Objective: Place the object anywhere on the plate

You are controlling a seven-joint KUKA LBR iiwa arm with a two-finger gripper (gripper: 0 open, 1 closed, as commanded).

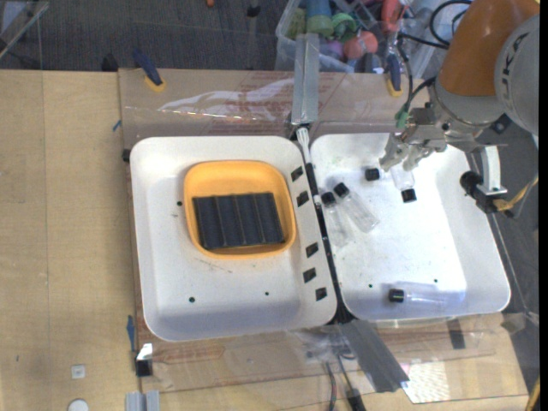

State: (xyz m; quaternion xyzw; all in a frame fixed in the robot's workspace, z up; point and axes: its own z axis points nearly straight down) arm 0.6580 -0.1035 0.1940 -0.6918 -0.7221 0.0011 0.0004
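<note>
Camera view, looking down at a slant: the two-finger gripper hangs over the right white bin, fingers slightly apart with nothing between them. Clear plastic tubes with black caps lie scattered on that bin's floor. The orange rounded-square plate, carrying a dark ribbed slab, sits in the left white bin.

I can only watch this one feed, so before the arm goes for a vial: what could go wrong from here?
1. The vials are clear plastic on a white bin, so a grasp could easily miss or slip.
2. The gripper must cross the raised divider to reach the yellow plate; a low carry might clip it.
3. The plate already holds a dark ridged block, so a vial may roll off.
</note>
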